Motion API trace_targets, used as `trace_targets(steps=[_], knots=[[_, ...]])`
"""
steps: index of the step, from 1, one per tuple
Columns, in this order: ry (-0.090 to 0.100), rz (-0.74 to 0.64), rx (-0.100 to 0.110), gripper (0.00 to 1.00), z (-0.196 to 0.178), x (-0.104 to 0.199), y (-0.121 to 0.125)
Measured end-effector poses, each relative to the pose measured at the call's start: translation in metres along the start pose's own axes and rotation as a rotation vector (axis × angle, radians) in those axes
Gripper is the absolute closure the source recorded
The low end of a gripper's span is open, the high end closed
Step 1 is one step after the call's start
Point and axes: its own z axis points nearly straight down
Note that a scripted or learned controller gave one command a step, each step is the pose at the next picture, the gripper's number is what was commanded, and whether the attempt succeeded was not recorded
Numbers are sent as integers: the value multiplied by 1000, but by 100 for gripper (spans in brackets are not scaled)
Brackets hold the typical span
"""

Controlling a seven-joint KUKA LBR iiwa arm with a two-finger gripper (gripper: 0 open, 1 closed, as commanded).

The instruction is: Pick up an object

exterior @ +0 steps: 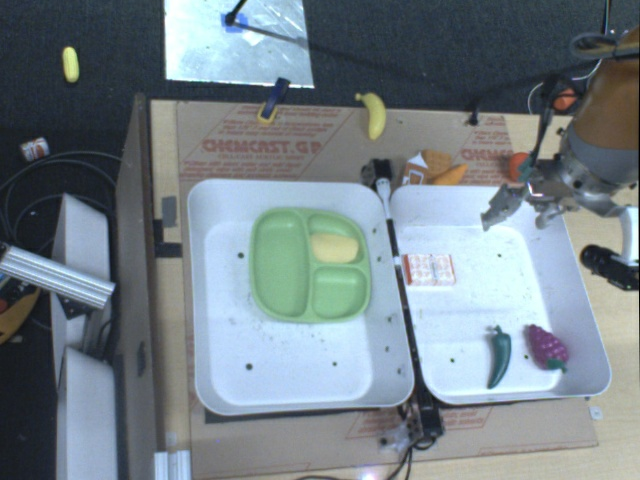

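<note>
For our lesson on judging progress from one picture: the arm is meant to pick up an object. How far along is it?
Done: the claw is above the right bin's far edge. In hand: nothing sits between its fingers. Left: every grasp; the small red and white box, green chili pepper and purple grapes lie on the bin floor.

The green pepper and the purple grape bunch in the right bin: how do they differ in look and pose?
The slim green toy pepper is long and narrow, while the purple toy grape bunch is short, rounded and bumpy. The pepper lies lengthwise, pointing toward the bin's near edge; the grape bunch sits as a compact lump. The pepper lies further from the bin's right wall than the grape bunch. Both rest in the near right corner of the shallow white right bin, close together.
</note>
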Motion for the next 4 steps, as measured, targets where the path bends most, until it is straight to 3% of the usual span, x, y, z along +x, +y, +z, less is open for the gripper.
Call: trace_targets(steps=[1,2,3,4], knots=[[1,7,9,0,110,-37,-40],[1,3,4,0,123,-29,-92],[1,1,1,0,159,1,-110],[2,2,-2,100,146,0,-108]])
